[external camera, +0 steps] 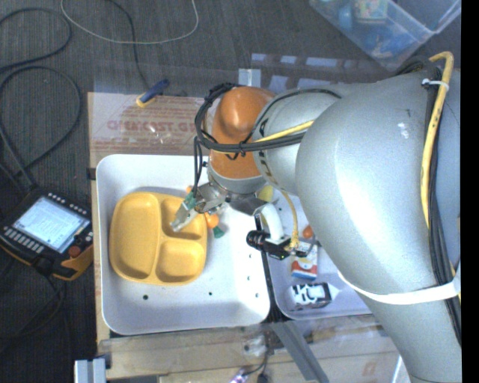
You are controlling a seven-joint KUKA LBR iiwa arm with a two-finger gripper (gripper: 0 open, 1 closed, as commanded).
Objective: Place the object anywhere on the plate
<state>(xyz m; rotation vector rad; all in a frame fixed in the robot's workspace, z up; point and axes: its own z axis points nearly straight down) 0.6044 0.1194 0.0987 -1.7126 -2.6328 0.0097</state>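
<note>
White bin point(131, 314) — plate point(157, 238), gripper point(187, 213) perhaps above

A robotics lab is indicated: a teach pendant point(49, 228) is laid on dark carpet, loose cables point(45, 90) are strewn around the bench.

Dark carpet floor point(45, 112), loose cables point(30, 82), handheld control pendant point(49, 228), clear plastic box point(389, 22), cardboard sheet point(142, 127)

Light: bright, even, from overhead.
Glare: the white bin point(127, 299) nearly washes out; soft sheen on the grey arm point(374, 172).
Shadows: faint, short (beside the yellow plate point(142, 239)).
Focus: arm slightly soft; floor dim.
</note>
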